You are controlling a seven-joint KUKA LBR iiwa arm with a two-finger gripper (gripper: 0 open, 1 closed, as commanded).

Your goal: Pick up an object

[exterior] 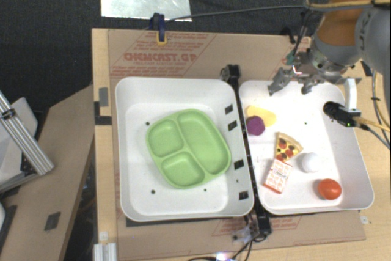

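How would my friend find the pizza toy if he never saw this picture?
Look in the right white bin, the one without the green plate. Near its middle, below the purple ball and above the red-and-white packet, lies the pizza slice. It is the sole triangle, orange with dark dots.

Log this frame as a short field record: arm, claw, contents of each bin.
arm: grey with orange band, over the right white bin
claw: open, holding nothing, above the bin's far end
left white bin: green three-compartment plastic plate
right bin: yellow piece, purple ball, toy pizza slice, white ball, red-and-white packet, red-orange ball
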